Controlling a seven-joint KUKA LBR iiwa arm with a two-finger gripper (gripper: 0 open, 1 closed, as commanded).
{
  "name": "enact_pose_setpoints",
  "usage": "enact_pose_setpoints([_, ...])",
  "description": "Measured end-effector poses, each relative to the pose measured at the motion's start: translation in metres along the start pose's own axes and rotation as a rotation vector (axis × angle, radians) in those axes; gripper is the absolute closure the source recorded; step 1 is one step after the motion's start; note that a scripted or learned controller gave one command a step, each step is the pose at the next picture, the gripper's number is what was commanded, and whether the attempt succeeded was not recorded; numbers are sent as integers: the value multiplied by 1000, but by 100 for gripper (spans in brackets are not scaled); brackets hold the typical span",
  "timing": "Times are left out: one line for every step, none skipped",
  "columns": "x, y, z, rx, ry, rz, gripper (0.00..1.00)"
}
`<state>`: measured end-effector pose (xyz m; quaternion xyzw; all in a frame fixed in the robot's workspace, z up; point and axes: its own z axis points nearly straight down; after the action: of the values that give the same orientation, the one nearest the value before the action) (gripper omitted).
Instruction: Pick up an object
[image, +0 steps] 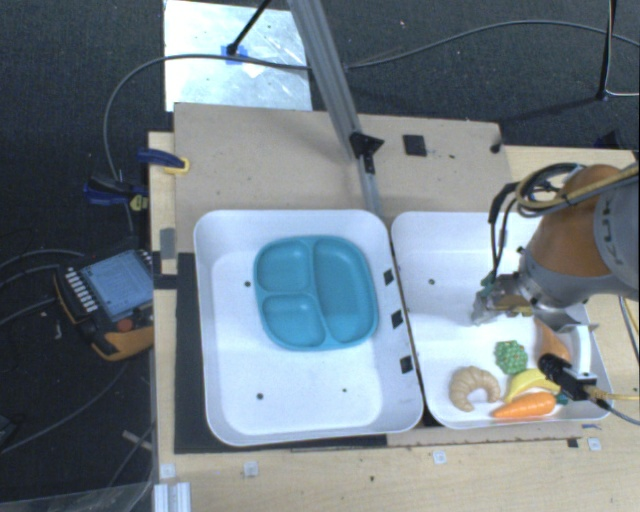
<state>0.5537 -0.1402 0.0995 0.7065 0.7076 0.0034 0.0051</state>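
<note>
Dark carpet floor (60, 90) strewn with cables surrounds a tan bench (260, 160).

You've got a grey arm (612, 225) with a rounded orange band (572, 240) above the wrist, black cables (520, 195) looping off its top, and a small grey metallic gripper (490, 303) at the tip.
</note>
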Motion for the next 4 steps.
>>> enact_pose_setpoints([0, -2, -44, 8, 2, -2, 100])
enact_pose_setpoints([-4, -5, -89, 6, 1, -2, 100])
enact_pose_setpoints([-7, 3, -152, 3, 0, -4, 100])
enact_pose_setpoints([40, 17, -149, 8, 3, -9, 100])
